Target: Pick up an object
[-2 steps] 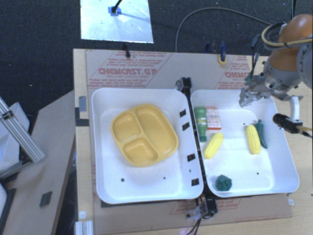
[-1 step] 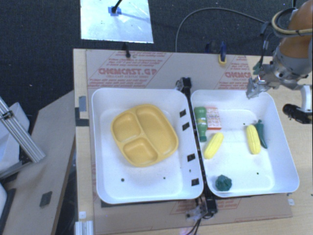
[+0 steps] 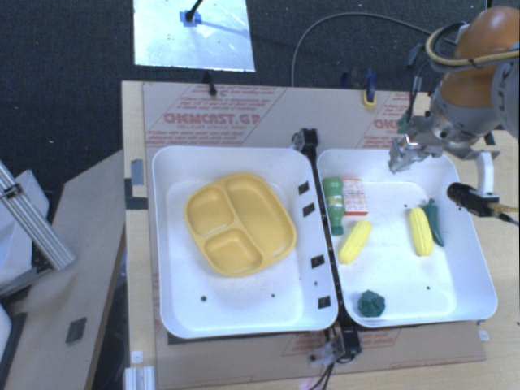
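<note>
The right bin (image 3: pixel 467 287) holds a green bottle (image 3: pixel 333 203) with an orange-and-white packet (image 3: pixel 354 197) beside it near the left wall. A small yellow corn piece (image 3: pixel 354 241) lies below them. A second yellow corn cob (image 3: pixel 421 230) with a dark green husk lies toward the right wall. A dark green broccoli-like lump (image 3: pixel 372 303) sits near the front edge. My gripper (image 3: pixel 402 158) hangs over the bin's back right corner, above and apart from all the objects, with nothing seen between its fingers.
The left bin (image 3: pixel 175 299) holds a yellow three-compartment plate (image 3: pixel 240 223). A black divider (image 3: pixel 313 218) with clips joins the two bins. A black cable and fitting (image 3: pixel 471 199) hang off the arm at the right bin's rim. A metal sheet (image 3: pixel 192 24) lies behind the bench.
</note>
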You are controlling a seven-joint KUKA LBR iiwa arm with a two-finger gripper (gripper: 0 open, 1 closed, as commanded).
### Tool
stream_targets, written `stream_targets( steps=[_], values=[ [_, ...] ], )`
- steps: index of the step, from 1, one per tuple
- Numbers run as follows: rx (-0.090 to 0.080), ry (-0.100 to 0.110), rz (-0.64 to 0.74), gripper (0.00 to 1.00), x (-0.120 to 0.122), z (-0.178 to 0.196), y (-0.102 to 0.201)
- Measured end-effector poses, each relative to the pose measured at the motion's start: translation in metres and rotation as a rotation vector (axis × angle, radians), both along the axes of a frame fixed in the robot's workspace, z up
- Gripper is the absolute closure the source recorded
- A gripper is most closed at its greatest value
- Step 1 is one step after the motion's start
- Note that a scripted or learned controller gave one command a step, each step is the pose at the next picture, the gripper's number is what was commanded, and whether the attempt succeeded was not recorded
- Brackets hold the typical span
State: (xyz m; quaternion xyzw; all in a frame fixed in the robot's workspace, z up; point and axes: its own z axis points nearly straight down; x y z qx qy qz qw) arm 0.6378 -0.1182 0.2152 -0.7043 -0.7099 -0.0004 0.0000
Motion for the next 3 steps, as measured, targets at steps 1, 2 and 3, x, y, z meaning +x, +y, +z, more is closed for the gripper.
stream_targets(
  steps=[1, 2, 3],
  values=[
    [0.001, 0.001, 0.001, 1.0, -0.027, 0.007, 0.051],
    [0.0, 0.001, -0.001, 1.0, -0.038, 0.0, 0.097],
    [0.001, 0.0, 0.001, 1.0, -0.05, 0.011, 0.147]
  ],
)
